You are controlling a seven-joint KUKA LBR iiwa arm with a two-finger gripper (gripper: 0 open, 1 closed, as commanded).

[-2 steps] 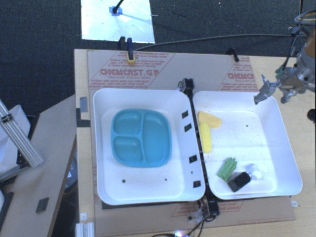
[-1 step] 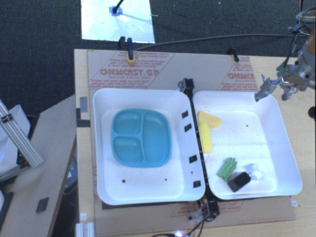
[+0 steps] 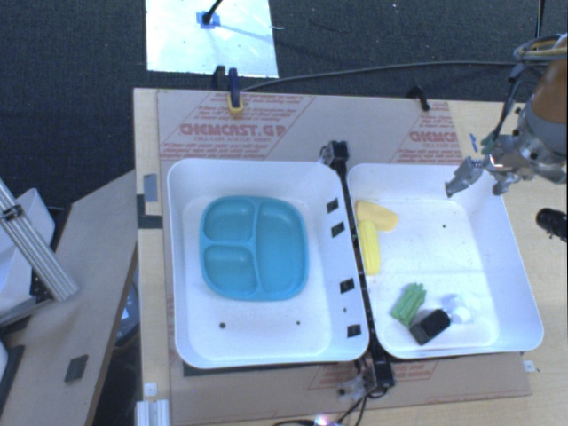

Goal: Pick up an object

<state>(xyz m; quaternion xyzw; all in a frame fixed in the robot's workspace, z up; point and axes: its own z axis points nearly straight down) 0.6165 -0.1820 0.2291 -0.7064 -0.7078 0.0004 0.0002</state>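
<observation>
My gripper hangs over the far right corner of the right bin, with two grey fingers spread apart and nothing between them. In that bin, a yellow corn-like piece and a yellow wedge lie by the left wall. A green ridged object, a black block and a small white object sit near the front. All of them lie well to the left of and nearer than the gripper.
The left bin holds a blue divided plate. A black clip strip joins the two bins. A cable runs across the board behind the bins.
</observation>
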